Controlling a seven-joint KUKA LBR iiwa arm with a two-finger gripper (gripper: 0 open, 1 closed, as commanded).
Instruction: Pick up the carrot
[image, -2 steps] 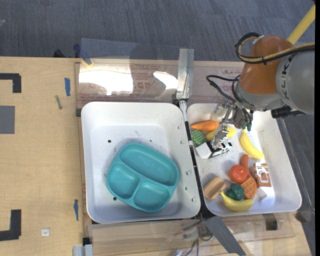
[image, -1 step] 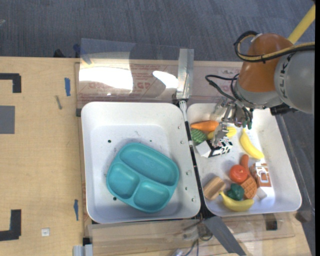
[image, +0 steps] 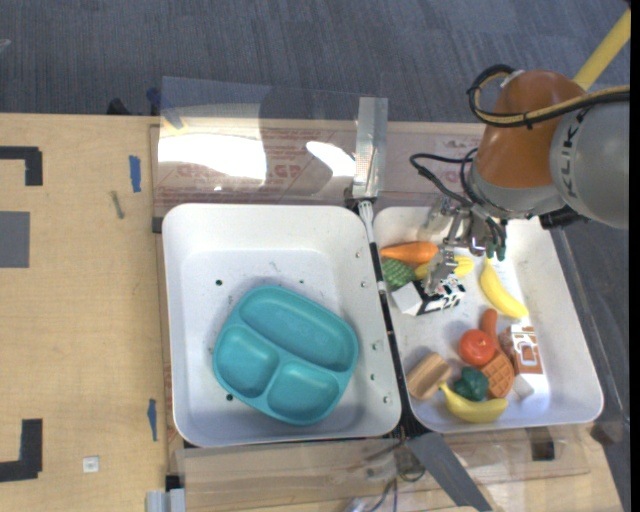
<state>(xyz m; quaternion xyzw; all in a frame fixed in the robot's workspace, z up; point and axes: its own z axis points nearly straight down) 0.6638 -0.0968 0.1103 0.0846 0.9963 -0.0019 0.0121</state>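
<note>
**Carrot not yet lifted**

You see the carrot (image: 411, 253) lying in the right bin (image: 570, 385), upper left corner. The claw (image: 462, 240) hangs beside its tip; grip state cannot be told. Grasp and lift remain.

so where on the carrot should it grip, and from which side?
Probably mid-body of the carrot, on the orange part. It lies nearly level, green top toward the divider, blunt end under the gripper. Come straight down and close across its narrow width. The bin wall crowds the leafy end, and clutter sits just below, so a side approach looks poor.
</note>
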